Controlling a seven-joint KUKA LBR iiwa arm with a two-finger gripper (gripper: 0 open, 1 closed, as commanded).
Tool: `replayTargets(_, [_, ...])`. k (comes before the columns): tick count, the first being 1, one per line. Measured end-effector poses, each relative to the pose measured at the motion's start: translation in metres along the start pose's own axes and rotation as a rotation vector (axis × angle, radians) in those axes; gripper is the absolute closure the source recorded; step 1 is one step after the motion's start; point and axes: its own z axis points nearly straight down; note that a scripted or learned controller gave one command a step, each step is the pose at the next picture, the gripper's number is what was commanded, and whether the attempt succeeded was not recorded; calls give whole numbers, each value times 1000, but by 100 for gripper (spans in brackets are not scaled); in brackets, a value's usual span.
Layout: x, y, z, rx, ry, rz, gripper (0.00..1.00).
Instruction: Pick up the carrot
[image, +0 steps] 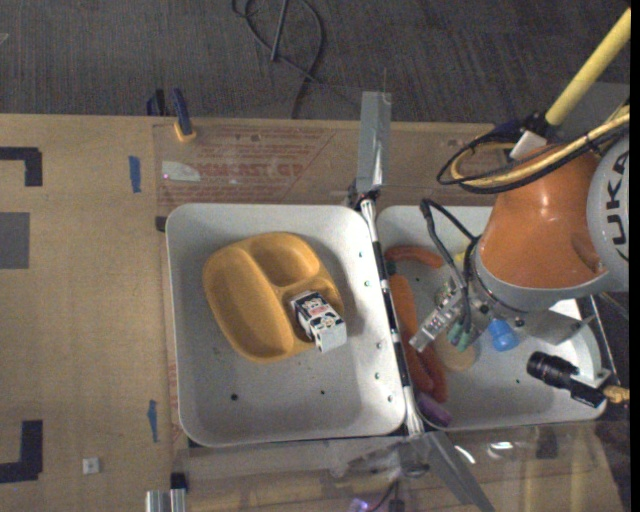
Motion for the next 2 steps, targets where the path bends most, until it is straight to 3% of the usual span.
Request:
replayTargets(1, [57,51,-33,11,0,936,100])
replayTargets(2, [60,87,-49,12,-1,1283,100])
